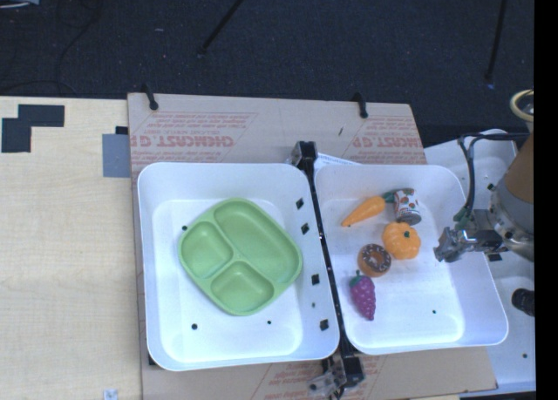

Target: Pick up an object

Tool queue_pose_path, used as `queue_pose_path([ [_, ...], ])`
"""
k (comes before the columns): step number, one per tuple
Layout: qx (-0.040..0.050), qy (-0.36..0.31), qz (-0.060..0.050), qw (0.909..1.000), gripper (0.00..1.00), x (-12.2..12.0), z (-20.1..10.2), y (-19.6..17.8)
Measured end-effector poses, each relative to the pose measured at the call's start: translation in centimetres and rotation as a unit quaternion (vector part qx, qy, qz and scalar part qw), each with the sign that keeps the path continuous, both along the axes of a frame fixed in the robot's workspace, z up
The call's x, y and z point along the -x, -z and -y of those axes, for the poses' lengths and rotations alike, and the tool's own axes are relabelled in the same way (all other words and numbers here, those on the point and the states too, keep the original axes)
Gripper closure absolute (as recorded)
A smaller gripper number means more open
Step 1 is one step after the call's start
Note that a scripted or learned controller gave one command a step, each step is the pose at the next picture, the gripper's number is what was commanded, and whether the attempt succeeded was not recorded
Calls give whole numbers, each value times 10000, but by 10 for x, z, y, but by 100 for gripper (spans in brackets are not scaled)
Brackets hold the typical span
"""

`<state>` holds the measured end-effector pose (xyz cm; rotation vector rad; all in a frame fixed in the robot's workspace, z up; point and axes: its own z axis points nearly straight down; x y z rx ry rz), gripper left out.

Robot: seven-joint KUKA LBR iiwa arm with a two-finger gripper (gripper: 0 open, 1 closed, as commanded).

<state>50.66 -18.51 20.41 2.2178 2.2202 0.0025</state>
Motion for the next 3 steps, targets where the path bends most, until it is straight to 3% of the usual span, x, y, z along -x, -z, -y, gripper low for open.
queue_pose_path([
  [1,-3,-1,-8,10000,100,-1,1,-35],
  [3,-15,-21,-25,10000,100,-33,-99,-41],
])
